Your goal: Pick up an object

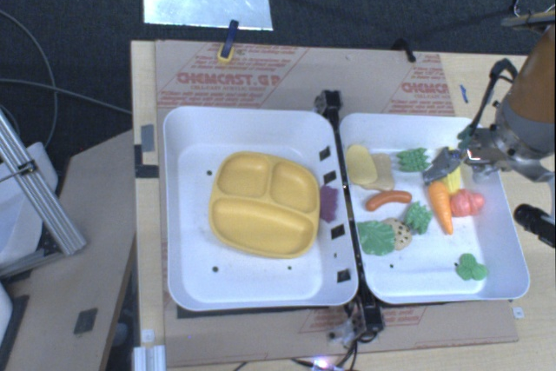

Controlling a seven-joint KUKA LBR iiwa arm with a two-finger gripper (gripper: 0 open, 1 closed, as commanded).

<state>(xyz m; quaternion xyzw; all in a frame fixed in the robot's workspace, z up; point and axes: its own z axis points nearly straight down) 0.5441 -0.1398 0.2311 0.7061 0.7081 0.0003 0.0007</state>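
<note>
The right bin (508,252) holds several toy foods. An orange carrot (442,206) lies near its middle with a pink-red piece (468,202) beside it. My gripper (450,161) hangs at the bin's upper right, just above the carrot's top end. Left of it are a green leafy piece (413,158), a pale yellow piece (361,166) and a red sausage (387,200). Lower down lie a green lettuce leaf (374,237), a speckled cookie (400,232), a small green sprig (420,216) and another green piece (471,268).
The left bin (187,274) holds a yellow divided plate (265,203), with a purple piece (328,202) by the centre wall. The arm's grey body with its orange band (532,91) reaches in over the right bin's far right corner. Black clips line the divider (346,213).
</note>
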